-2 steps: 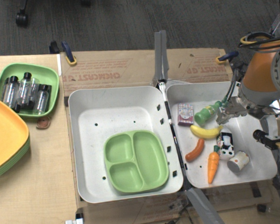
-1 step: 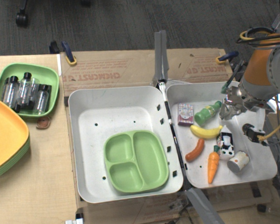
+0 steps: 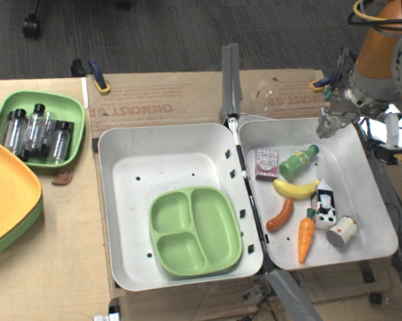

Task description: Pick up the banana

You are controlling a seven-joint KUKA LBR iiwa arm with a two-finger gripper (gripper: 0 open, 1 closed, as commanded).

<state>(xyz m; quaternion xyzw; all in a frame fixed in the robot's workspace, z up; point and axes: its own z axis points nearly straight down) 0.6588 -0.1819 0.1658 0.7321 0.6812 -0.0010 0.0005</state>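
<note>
The banana [image 3: 296, 187] is lying in the right bin [image 3: 373, 200], about mid-bin, curved with its ends turned up and its long axis running left to right; it looks like a light toy of smooth, stiff plastic, so I judge it likely to slip unless taken across its thick middle, where the sides are nearest to parallel. Neighbours are crowding it: a green bottle [image 3: 299, 160] is lying just beyond it on the far side, a purple packet [image 3: 266, 163] is sitting to its far left, a red sausage [image 3: 280, 215] is lying just near-left of it, a carrot [image 3: 305, 239] is pointing toward the near edge, and a black-and-white cow figure [image 3: 323, 208] is almost touching its right tip, with a small white cup [image 3: 342, 230] tipped beside that. The left bin [image 3: 121, 195] is holding a green divided tray [image 3: 195, 230], its three compartments bare. The hand [image 3: 329, 123] is hanging over the far right corner of the right bin, well apart from the banana; whether it is apart or together I cannot tell. On the bench [image 3: 58, 267] to the left, a green dish [image 3: 72, 110] is holding small bottles [image 3: 35, 132] beside stacked orange plates [image 3: 9, 195].
</note>
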